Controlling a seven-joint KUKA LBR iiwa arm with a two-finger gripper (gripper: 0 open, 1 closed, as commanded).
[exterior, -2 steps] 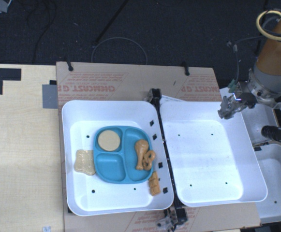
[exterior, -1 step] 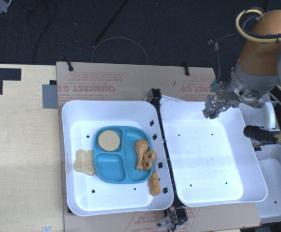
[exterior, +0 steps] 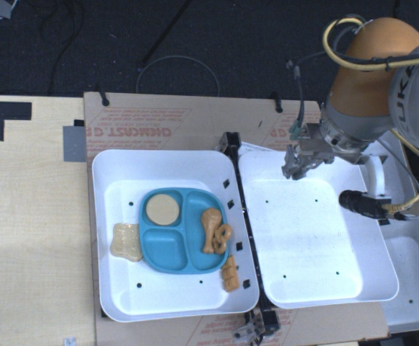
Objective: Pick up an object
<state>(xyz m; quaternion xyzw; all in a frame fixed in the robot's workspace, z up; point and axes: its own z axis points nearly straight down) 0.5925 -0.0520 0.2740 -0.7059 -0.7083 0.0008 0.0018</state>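
In the left bin [exterior: 115, 193] lies a blue divided plate [exterior: 177, 251]. A round tan biscuit [exterior: 161, 209] sits in its upper left compartment and a tan pretzel-like piece [exterior: 215, 231] in its right compartment. A pale waffle-like piece [exterior: 126, 241] rests on the bin floor against the plate's left edge. A small orange-brown piece [exterior: 229, 273] lies just off the plate's lower right. My gripper [exterior: 296, 166] hangs over the back edge of the right bin [exterior: 317, 244], far from all these objects, with nothing seen between its fingers.
A black divider [exterior: 239, 222] runs between the two bins. A black cylindrical part with a cable [exterior: 364, 203] juts over the right bin's right rim. Cardboard lies under the bins, and a wooden bench top [exterior: 29, 222] extends to the left.
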